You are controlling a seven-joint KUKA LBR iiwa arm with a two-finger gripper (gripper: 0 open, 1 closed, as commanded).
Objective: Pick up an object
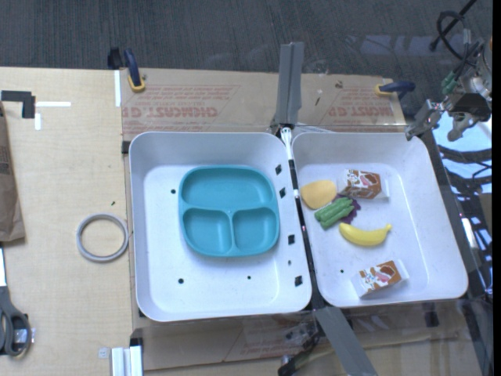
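1. Plainly, the right bin (438,210) carries all the loose items: a banana (365,234), a green pea pod (334,211) touching a small purple piece (354,205), a yellow rounded toy food (318,194), and two small printed cartons, one (363,184) near the top and one (380,278) near the front edge.
2. The left bin (149,210) holds a teal divided plate (230,211) lying flat in its middle.
3. The hand (462,110) sits at the far right of the camera view, past the right bin's upper corner and well apart from every item; whether it is released or clenched I cannot tell, and nothing is seen in it.
4. On the desk (63,178) to the left lie a grey ring (102,236) and scissors (14,326), neither in a bin.
5. Handling, as I judge it: the banana looks like a light, stiff plastic toy with a smooth, likely slippery skin. It lies apart from its neighbours, so a pinch across its thick middle, square to its curve, seems the safest hold.
6. The front carton also lies alone; its flat faces should grip well, though thin card may crush under a hard squeeze. Take it across the short sides.
7. The pea pod and yellow piece lie close together, so fingers coming down there risk nudging both.
8. The plate is broad and shallow, and only its rim offers a hold.
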